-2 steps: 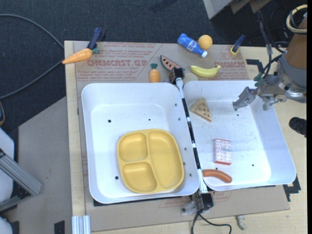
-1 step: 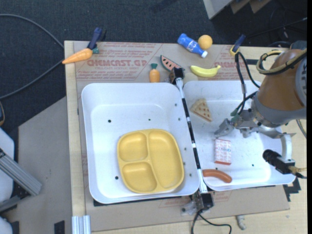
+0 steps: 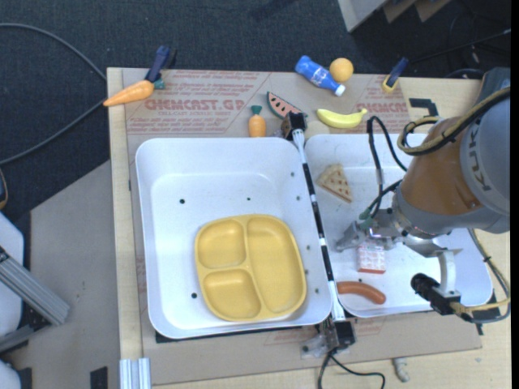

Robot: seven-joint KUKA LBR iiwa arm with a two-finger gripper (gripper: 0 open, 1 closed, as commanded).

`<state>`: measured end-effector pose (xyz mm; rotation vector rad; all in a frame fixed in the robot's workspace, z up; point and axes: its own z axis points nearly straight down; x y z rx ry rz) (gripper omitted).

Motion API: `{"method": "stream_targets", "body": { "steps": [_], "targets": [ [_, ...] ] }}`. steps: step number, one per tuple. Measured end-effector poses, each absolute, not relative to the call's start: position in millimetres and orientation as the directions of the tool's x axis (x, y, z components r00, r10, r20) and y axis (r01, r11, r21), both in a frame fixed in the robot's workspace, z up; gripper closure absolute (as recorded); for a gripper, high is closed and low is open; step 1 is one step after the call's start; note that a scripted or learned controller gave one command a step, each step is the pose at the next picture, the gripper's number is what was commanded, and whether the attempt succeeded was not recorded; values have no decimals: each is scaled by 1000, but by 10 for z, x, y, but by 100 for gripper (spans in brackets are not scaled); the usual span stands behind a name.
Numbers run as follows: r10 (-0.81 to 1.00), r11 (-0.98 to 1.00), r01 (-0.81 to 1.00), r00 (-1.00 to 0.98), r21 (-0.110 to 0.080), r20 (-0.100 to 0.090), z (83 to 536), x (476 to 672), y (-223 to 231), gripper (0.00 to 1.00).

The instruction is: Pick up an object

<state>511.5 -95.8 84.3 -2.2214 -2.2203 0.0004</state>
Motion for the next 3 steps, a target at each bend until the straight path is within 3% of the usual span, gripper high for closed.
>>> {"method": "stream_targets", "body": {
  "steps": [1,2,3],
  "targets": [
    [1000,-1,1000,1,-3,1,842,4818,-979,0],
    [1000,-1,1000,1,-1,1,937,4819,-976,100],
    [1000,2,1000,-2,1,1,1847,5102,-2,100]
  ]
}}
